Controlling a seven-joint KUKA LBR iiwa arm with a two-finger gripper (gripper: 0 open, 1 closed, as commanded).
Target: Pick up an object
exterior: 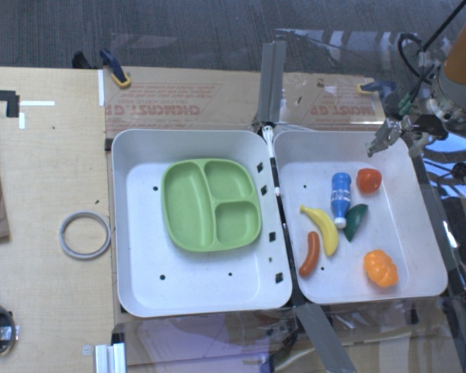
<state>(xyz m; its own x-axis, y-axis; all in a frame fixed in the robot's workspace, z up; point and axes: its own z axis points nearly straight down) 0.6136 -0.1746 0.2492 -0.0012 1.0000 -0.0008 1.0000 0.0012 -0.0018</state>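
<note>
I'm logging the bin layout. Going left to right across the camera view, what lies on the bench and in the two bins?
Ring → green tray → sausage → banana → orange fruit. The bottle, green vegetable and tomato overlap these in left-right position, so I leave them out.

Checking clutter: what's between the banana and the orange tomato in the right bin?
The blue bottle stands between banana and tomato, seen in the camera view.

A pale wooden bench (46, 177) fills the left of the frame. A brown cardboard sheet (179, 107) lies at upper centre, behind the bins. Dark grey carpeted floor (179, 22) spans the top, streaked with light reflections.
</note>
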